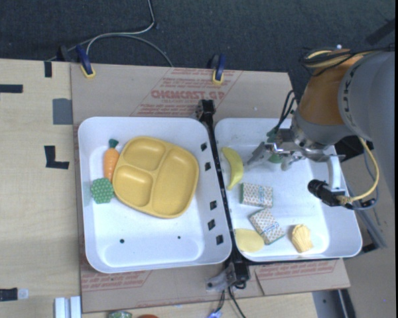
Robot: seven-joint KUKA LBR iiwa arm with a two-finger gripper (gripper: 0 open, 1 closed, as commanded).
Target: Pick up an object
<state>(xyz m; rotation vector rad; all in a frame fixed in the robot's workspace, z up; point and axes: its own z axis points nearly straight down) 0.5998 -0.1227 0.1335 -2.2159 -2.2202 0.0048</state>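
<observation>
Camera view from above, so we're looking down on the table with its cardboard sheet and two white bins. Biggest thing is the grey arm with the orange band, reaching in from the right over the right bin. Left bin holds a yellow divided plate, with a toy carrot and a green knobbly piece tucked against its left side. In the right bin we've got a banana by the divider, two patterned packets, a pale yellow round piece and a small yellow corn-like toy. The hand hangs near the banana, fingers spread, nothing between them.
</observation>
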